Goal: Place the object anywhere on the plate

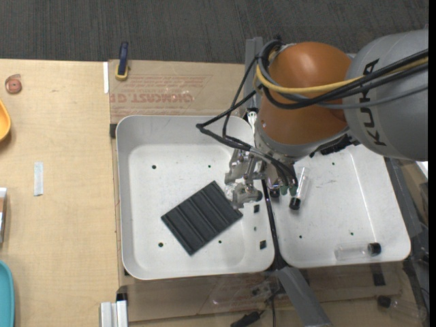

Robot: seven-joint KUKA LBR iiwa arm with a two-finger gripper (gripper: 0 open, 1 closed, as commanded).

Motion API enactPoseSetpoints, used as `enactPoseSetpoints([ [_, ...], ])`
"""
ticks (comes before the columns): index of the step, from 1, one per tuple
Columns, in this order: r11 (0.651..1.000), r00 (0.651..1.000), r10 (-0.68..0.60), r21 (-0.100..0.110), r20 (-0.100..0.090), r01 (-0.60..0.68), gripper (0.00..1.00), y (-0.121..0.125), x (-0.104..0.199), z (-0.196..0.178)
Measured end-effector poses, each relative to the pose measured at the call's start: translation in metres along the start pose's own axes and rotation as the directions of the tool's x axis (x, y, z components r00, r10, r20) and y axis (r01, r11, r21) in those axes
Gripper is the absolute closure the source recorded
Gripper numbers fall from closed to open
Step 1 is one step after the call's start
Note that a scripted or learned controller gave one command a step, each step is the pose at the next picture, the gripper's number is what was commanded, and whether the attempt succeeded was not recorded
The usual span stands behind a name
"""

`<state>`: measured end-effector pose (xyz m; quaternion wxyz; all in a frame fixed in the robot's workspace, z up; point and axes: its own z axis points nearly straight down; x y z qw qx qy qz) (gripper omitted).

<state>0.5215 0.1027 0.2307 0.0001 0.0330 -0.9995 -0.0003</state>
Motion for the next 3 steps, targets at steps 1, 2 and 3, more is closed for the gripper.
enactPoseSetpoints([
  [1, 1.000, 1.000, 0.000, 0.000, 0.000, 0.000, 0.00, 0.000, 0.000, 0.000],
  [2, 0.936, 0.936, 0.352, 0.000, 0.003, -0.352, 0.00, 0.003, -0.093, 0.007],
  [3, 0.936, 0.936, 0.353, -0.001, 0.006, -0.353, 1.00, 0.002, -0.094, -0.002],
])
